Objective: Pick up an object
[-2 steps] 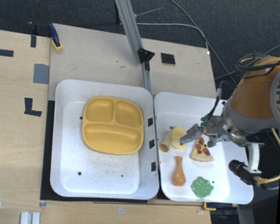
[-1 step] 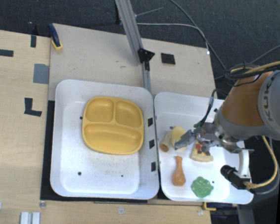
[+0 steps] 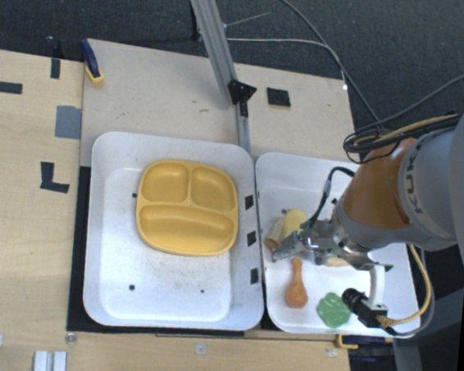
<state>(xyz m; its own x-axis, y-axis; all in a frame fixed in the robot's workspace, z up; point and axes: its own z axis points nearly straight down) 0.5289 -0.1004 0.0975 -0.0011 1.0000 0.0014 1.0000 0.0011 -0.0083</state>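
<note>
My gripper [image 3: 292,244] is low in the right bin [image 3: 299,169], near its left wall. It sits just below a pale yellow object [image 3: 293,221] and beside a small brown piece [image 3: 273,242]. An orange-brown, drumstick-shaped object [image 3: 296,288] lies just under the gripper, toward the bin's front. A green object [image 3: 332,310] rests at the front of the bin. A cream piece [image 3: 335,262] peeks out under the wrist. The arm covers the right half of this bin.
The left bin [image 3: 111,234] holds a yellow divided plate [image 3: 188,207] in its upper middle. A grey pole [image 3: 218,43] slants down to the wall between the bins. Black cables loop over the arm at the right.
</note>
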